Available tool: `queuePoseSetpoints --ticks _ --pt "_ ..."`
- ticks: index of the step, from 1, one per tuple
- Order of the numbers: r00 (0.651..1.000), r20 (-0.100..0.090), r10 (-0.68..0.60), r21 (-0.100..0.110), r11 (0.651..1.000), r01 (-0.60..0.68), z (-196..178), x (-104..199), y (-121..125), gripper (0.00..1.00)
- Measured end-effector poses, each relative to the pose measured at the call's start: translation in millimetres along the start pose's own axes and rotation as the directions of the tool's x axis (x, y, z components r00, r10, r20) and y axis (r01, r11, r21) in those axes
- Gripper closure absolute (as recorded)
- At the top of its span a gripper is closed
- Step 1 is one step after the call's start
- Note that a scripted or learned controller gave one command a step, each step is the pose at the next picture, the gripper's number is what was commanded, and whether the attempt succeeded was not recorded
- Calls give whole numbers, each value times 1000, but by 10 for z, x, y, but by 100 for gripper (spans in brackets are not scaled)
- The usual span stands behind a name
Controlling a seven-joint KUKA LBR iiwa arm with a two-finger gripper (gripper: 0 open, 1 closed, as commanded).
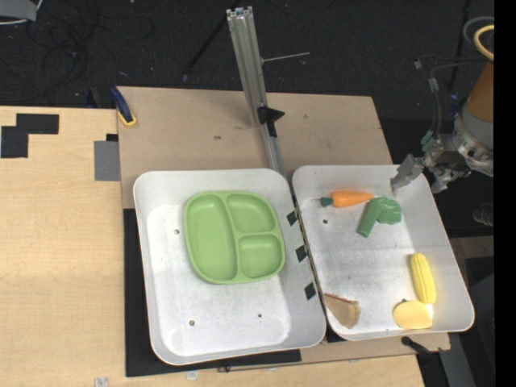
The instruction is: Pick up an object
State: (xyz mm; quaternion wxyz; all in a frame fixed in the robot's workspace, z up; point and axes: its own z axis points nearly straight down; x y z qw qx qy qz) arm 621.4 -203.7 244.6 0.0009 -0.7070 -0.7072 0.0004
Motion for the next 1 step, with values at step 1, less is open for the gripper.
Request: queuePoseSetpoints --ticks 1 --pt "1000 0 -1 4 1000 1 471 -21 71 0"
